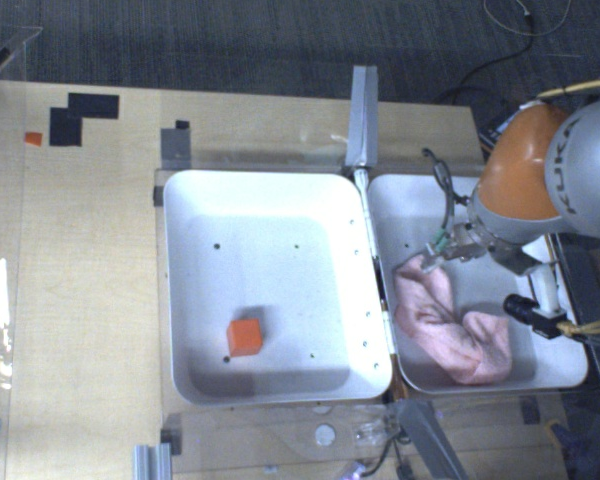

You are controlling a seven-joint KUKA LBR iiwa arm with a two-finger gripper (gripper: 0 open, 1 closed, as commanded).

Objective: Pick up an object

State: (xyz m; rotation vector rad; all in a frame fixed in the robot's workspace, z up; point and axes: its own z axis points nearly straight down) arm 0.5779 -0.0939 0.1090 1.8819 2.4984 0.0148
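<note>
Left bin (195, 268) holds orange block (245, 337); right bin (400, 213), seemingly pink cloth (450, 326).

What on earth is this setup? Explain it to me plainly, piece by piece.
One camera looks down at a slant on a wooden bench. The grey and orange thing at the right is a robot arm; its end effector hangs over the right bin, just above a crumpled pink cloth. Whether it grips the cloth cannot be told from here. The left bin holds a small orange block. The arm is meant to pick something up.
</note>
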